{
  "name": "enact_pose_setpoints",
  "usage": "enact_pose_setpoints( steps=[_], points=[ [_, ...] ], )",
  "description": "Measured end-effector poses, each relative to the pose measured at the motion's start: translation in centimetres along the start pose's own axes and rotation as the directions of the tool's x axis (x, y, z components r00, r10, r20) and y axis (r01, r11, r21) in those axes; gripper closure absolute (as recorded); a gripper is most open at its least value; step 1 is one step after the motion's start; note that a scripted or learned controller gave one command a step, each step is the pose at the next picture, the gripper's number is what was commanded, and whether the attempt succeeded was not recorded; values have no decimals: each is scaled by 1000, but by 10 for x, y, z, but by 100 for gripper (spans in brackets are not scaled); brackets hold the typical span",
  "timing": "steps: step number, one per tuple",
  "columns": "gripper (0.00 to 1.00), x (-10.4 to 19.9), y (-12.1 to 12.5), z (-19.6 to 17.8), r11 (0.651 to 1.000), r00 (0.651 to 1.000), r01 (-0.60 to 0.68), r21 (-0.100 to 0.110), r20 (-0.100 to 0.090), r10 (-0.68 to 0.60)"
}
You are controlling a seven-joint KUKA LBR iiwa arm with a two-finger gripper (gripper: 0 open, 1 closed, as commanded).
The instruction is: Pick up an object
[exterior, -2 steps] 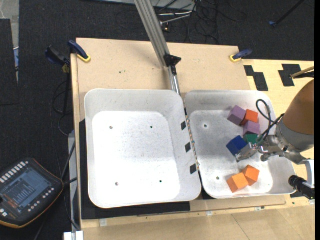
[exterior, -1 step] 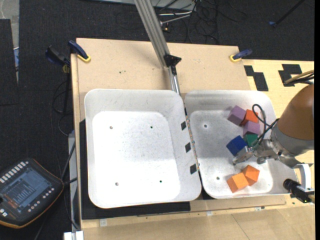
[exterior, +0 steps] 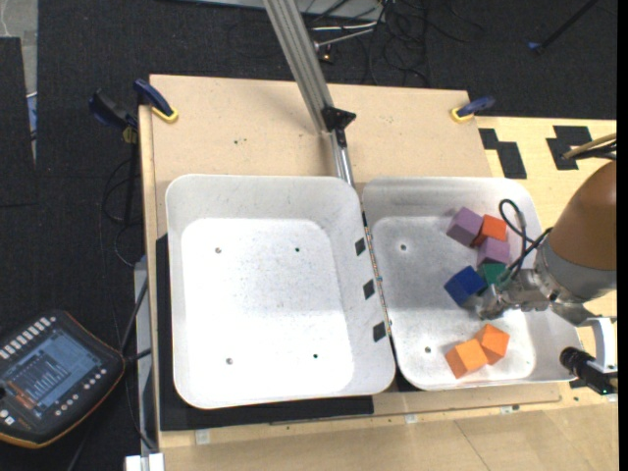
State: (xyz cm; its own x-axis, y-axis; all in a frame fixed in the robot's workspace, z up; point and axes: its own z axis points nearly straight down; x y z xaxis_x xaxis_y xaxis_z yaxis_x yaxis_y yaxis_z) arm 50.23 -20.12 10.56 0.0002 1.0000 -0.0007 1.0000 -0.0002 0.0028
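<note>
**Gripper low in the right bin, blue block just to its left**

The arm [exterior: 589,234] comes in from the right side of the picture and bends down into the right bin [exterior: 412,361]. Its gripper [exterior: 496,300] is low among the blocks, near the middle of the bin's right half. The tip is dark and partly covered by the wrist and cables, so I cannot tell how wide the fingers stand, and I also cannot see any block between them.

The nearest object is the blue block [exterior: 464,285]. It lies just to the left of the gripper tip, slightly higher in the picture, and it seems to touch the tip or almost touch it. A green block [exterior: 491,271] is just above the tip, half hidden by the cables. Further up are a purple block [exterior: 466,227], a small orange block [exterior: 494,230] beside it, and one more purple block [exterior: 497,251] under that one. Below the gripper, near the front rim, two orange blocks [exterior: 478,349] sit together, a little apart from the tip.

So the relation that matters, in my judgement, is this: the blue block is beside the tip, on its left, not under it. A straight closing here may only push the block away. The block looks nearly a cube, so no long side must be matched; only the sideways offset counts.

The left bin [exterior: 186,263] has only small dark marks on its floor. Both bins rest on the bench [exterior: 245,126].
</note>
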Motion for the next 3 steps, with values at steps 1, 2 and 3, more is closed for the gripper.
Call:
enact_pose_setpoints(
  steps=[1, 2, 3],
  points=[
    [100, -1, -6, -46, 1000, 1000, 1, -3, 2, -1],
    [100, 8, 0, -103, 1000, 1000, 4, -5, 2, -4],
    [100, 7, 2, -144, 1000, 1000, 4, -3, 2, -4]
  ],
)
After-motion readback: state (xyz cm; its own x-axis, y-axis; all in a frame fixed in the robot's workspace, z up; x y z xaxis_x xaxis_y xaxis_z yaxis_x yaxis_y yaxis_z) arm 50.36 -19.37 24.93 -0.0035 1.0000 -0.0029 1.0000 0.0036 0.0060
